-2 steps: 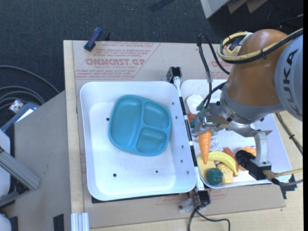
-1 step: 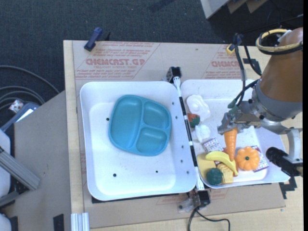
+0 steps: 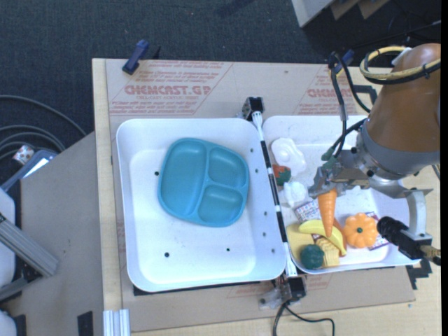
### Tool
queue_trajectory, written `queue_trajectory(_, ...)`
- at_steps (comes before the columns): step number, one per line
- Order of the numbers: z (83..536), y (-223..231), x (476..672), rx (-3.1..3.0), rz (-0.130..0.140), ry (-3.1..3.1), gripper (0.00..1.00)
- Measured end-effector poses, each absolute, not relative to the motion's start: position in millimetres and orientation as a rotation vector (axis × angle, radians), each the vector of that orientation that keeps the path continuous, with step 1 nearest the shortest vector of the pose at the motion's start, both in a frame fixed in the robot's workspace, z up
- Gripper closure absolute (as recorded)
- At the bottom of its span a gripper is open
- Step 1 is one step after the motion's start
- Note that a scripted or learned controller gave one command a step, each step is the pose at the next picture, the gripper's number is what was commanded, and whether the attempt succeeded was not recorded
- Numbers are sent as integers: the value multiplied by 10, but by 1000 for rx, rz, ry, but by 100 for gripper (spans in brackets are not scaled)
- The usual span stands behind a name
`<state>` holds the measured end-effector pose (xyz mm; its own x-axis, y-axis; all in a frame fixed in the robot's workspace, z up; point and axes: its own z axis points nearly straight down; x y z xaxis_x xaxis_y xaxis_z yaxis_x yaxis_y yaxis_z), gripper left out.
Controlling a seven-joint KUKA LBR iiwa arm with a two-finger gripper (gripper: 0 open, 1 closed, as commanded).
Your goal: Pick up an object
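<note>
Carrot (image 3: 327, 214) — orange, tapered, standing near upright in the right bin (image 3: 308, 128), its thick top at the gripper (image 3: 329, 185) and its point down among the other items. The top of the carrot meets the underside of the gripper; whether the gripper is clenched on it or released cannot be told from this angle, as the wrist body covers the contact.

Immediately beside the carrot: a yellow banana (image 3: 323, 231) to its lower left, a small orange pumpkin (image 3: 360, 230) to its right, and a dark green round item (image 3: 312, 256) by the bin's near corner. White packets (image 3: 287, 152) lie further up the same bin, with a small red-and-green piece just below them.

Left bin (image 3: 140, 180) — holds one blue divided plate (image 3: 204, 181), three compartments, lying flat near the bin's centre, well apart from the carrot.

Arm (image 3: 406, 110) enters from the right over the right bin. Both bins sit on the bench (image 3: 175, 86).
</note>
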<state>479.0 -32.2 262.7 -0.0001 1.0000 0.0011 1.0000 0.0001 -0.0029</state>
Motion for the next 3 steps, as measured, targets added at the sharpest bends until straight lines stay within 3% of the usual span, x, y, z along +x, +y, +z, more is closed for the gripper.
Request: queue_trajectory(3,2634,109,4792,-2220,1,-2221,100)
